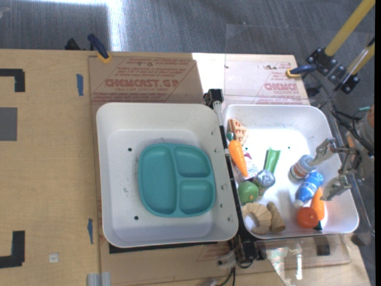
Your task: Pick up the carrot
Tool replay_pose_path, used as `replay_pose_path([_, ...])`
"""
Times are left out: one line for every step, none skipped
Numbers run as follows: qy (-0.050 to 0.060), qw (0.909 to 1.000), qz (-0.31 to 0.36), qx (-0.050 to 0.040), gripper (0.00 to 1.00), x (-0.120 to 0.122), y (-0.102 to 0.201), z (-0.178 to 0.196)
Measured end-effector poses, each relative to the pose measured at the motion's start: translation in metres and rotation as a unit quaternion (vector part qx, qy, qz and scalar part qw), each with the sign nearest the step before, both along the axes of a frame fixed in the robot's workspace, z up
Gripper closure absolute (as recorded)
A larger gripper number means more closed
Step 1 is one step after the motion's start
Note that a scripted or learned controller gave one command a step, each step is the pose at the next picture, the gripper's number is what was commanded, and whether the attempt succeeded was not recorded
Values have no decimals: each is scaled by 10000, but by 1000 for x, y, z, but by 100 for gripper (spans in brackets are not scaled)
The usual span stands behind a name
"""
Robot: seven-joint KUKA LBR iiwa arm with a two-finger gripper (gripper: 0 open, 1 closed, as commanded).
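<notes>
The claw (pixel 334 170) is hanging over the right edge of the right bin (pixel 280 115), its two metal fingers (pixel 324 151) spread wide apart and gripping nothing. The carrot (pixel 238 157) is lying well to the claw's left, against the left wall of that same bin, its orange body running lengthwise with the green end pointing up toward a slice of pizza (pixel 237 128). Between the claw and the carrot a green stick (pixel 271 160) is standing at a slight tilt, and a small silver can (pixel 265 178) is sitting just below it. Just beside the claw's left, a grey-capped jar (pixel 300 169) and a blue bottle (pixel 308 189) are lying close together. Below the claw an orange ball (pixel 308 217) is resting near the bin's lower corner. A green apple (pixel 248 192) and a tan pastry (pixel 262 215) are sitting further left. Far to the claw's left, the left bin (pixel 119 124) is holding a teal divided plate (pixel 176 179) on the bench (pixel 41 159).
</notes>
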State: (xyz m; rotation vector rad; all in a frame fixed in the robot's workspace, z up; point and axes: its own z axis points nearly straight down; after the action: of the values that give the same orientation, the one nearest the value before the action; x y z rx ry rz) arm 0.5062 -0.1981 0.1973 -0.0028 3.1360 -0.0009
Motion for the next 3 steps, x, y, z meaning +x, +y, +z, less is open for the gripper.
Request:
replay_pose_path([-5,9985,-539,20,0,56,74,-40])
replay_pose_path([-68,9997,-249,-13,0,100,89,-106])
replay_pose_path([-112,9986,-514,-54,0,127,136,-2])
